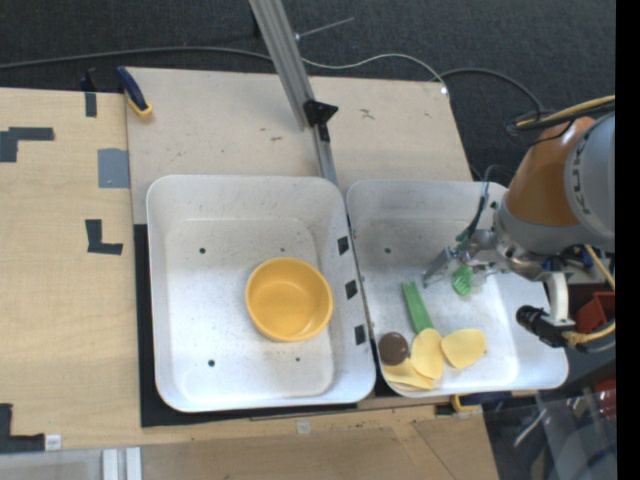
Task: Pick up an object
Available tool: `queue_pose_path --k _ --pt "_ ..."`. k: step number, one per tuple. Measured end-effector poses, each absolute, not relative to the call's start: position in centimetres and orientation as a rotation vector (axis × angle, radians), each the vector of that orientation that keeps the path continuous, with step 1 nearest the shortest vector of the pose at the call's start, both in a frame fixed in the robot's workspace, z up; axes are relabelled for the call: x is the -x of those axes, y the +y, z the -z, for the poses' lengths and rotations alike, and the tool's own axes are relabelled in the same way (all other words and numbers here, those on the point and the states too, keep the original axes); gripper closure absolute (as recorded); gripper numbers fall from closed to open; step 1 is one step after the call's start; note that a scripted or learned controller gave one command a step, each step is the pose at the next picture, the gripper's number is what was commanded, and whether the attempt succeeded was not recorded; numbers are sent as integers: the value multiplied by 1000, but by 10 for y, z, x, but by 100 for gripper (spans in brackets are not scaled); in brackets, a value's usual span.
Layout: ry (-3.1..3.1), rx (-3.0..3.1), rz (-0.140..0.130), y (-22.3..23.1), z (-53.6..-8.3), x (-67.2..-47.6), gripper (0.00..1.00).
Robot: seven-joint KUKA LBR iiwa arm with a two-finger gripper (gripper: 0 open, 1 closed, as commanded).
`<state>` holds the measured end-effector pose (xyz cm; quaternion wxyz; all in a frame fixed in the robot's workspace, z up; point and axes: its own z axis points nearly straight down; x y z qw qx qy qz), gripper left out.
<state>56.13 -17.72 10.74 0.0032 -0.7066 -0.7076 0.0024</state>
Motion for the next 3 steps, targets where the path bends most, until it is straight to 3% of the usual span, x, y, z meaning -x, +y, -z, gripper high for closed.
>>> queue_pose_path --k 1,2,3 --pt "-2230 2227 2 -179 -94 -564 0" --pt "-2232 2227 5 -178 -105 -565 100" --pt "-2225 2221 2 -177 -148 -570 100"
